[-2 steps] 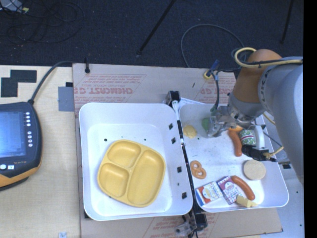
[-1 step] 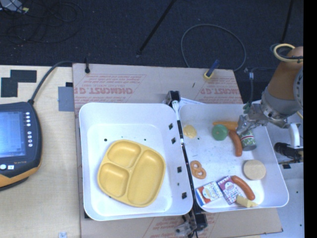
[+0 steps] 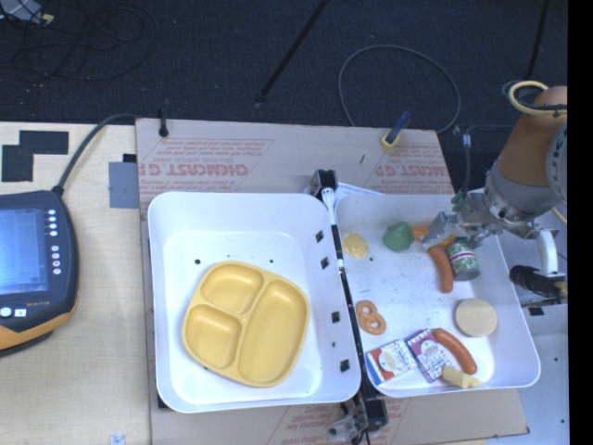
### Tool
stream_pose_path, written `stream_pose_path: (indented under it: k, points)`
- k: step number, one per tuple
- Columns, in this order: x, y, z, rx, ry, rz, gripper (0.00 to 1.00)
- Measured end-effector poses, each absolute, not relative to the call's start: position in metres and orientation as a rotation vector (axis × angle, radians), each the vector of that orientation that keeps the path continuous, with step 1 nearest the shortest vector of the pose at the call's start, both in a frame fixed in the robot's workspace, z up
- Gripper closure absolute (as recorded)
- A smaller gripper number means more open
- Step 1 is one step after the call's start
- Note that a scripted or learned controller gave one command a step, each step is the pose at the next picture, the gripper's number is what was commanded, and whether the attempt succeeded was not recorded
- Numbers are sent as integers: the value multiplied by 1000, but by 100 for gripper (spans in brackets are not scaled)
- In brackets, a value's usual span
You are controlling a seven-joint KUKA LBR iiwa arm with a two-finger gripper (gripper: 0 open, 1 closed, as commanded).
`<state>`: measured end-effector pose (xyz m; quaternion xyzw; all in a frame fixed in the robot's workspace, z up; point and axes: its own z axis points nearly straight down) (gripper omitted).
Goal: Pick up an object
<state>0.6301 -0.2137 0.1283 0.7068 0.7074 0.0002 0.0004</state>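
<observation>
From above, brown cardboard [image 3: 213,160] under both bins bears red mirrored print, illegible. The left bin [image 3: 167,248] holds a glossy yellow three-compartment plate [image 3: 246,323]. In the right bin [image 3: 519,364], taking the round tan cracker [image 3: 476,318] as landmark: a small can [image 3: 464,262] sits just above it, the gripper [image 3: 456,235] over the can, jaw state cannot be told. A sausage [image 3: 441,267] lies beside the can; green ball [image 3: 398,236] and pretzel [image 3: 371,317] lie left; printed packets [image 3: 408,357] below.

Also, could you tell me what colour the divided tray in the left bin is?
Yellow; the divided tray shows clearly in the camera view.
</observation>
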Motion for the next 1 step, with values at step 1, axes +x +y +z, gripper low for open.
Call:
stream_pose_path:
  k: [1]
  points:
    - [624, -209, 119, 2208, 2210, 11, 0]
